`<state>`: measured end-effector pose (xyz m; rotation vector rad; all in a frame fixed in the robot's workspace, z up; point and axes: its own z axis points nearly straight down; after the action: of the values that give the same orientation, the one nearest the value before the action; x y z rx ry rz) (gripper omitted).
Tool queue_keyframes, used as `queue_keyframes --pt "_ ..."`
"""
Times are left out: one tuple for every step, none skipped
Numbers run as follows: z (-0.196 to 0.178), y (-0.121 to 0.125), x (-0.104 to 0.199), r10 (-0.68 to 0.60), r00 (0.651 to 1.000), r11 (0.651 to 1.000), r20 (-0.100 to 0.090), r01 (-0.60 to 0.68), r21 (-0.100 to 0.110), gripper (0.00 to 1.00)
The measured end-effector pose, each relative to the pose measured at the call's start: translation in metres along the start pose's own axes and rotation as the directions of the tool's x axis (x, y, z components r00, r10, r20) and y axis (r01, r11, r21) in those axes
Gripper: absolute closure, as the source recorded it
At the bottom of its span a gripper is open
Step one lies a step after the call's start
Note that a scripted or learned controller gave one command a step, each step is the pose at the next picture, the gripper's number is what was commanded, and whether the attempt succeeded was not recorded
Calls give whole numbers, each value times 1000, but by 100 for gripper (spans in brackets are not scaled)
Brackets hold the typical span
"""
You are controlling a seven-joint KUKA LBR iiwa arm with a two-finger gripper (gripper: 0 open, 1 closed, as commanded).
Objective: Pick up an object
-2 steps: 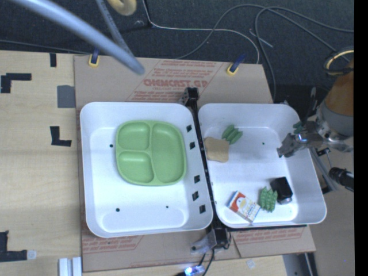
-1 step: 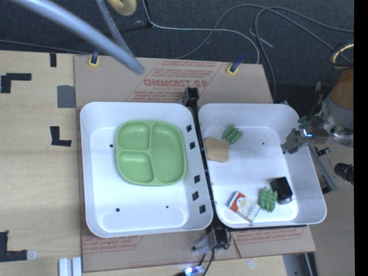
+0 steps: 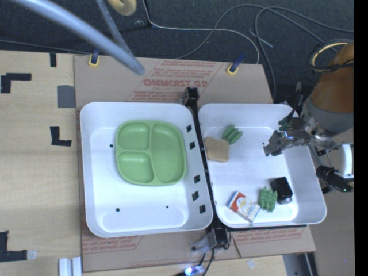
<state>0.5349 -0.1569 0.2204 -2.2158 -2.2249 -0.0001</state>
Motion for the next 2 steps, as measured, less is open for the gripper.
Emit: queue_keyframes --pt "-10 -2 53 -1 1000 1000 0 1 0 100" --pt "2 -11 104 -1 1000 1000 0 1 2 100"
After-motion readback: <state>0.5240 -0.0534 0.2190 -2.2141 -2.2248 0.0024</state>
